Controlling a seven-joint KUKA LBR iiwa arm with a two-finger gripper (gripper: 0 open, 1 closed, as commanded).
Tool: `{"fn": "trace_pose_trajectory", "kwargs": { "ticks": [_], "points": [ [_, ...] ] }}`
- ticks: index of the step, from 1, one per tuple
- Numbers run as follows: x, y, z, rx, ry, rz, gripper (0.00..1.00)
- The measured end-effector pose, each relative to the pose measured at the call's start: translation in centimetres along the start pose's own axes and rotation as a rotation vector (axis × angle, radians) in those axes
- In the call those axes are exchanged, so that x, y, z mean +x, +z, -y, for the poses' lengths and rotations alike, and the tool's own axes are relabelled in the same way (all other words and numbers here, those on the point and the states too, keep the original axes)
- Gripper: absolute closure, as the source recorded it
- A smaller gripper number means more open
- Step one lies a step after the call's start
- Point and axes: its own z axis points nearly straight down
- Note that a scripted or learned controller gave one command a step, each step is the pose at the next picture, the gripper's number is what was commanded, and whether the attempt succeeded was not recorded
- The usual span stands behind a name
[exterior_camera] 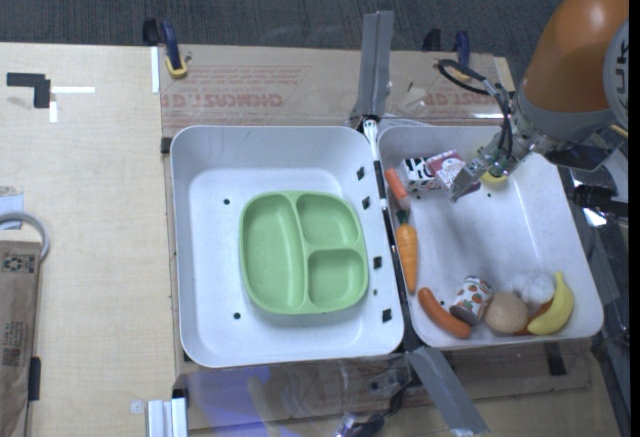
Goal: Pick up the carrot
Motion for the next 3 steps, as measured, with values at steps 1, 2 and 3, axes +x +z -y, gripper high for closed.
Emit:
{"fn": "trace_pose_trajectory", "kwargs": {
  "ticks": [1,2,3],
  "points": [
    [-5.2,4.9,1.3,-0.001,-0.127,0.002,1.00],
    [1.1,0.0,-2.9,-0.001,0.235,0.001,1.00],
    [-5.2,-17.4,3.2,-0.001,-0.169,0.003,1.00]
  ]
}}
